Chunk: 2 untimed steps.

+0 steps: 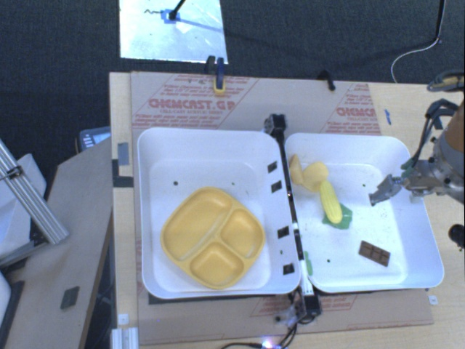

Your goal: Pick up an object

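Observation:
The right bin (418, 253) holds a yellow corn cob (330, 202) lying on a green piece (341, 217), a pale yellow lump (309, 173) at its upper left, and a brown chocolate bar (374, 253) near the front. My gripper (383, 193) hangs over the right side of this bin, pointing left, to the right of the corn and above the chocolate bar. Nothing shows between its fingers.
The left bin (163, 158) holds a yellow divided plate (212, 235). A black divider with clips (287, 217) runs between the bins. Cardboard (196, 100) lies under both bins. A cable (418, 49) trails at the upper right.

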Motion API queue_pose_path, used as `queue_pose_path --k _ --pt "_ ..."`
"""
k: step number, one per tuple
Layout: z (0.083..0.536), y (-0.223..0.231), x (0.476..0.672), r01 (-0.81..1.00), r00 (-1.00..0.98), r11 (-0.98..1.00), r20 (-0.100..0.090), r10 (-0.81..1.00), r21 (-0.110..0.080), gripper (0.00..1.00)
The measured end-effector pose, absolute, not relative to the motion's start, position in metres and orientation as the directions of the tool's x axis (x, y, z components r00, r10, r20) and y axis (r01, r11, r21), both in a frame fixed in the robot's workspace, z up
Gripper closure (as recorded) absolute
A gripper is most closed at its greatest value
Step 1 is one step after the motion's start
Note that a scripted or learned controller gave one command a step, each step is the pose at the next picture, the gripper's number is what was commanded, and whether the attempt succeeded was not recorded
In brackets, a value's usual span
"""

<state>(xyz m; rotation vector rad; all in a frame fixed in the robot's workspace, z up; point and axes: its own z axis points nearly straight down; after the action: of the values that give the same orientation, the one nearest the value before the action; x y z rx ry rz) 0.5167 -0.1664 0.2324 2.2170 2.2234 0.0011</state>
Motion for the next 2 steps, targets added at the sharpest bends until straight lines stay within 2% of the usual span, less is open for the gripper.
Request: queue_pose_path --k 1,2 --pt "0.080 -0.119 0.558 1.000 -0.009 0.009 0.003 1.000 -0.005 0.00" --pt "0.099 -0.124 0.558 1.000 -0.004 0.004 -0.001 1.000 0.003 1.00"
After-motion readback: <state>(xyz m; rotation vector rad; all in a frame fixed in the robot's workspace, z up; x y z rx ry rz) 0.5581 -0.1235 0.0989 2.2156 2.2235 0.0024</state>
